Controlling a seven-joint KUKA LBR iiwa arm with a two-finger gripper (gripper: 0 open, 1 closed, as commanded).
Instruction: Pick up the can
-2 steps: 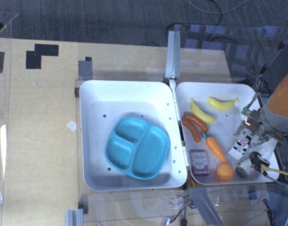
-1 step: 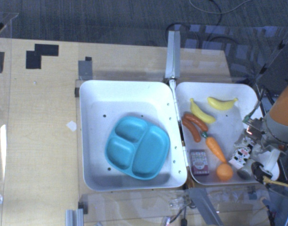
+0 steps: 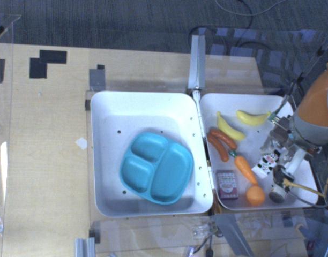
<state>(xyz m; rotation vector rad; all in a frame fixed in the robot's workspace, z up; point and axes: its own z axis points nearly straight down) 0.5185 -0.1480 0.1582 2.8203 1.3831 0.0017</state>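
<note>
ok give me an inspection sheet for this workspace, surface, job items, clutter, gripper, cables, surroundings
surface: light wood bench bearing two white bins, left bin and right bin, side by side.
job's things: small can with a dark red label, lying near the right bin's front edge, apart from the gripper.
clutter: blue divided plate in the left bin; two bananas, sausages, carrot, orange in the right bin.
grippers: gripper low over the right bin's right side; finger state unclear.
cables: thin cable looping on the floor behind.
surroundings: dark carpet; black tape marks on the bench.
</note>
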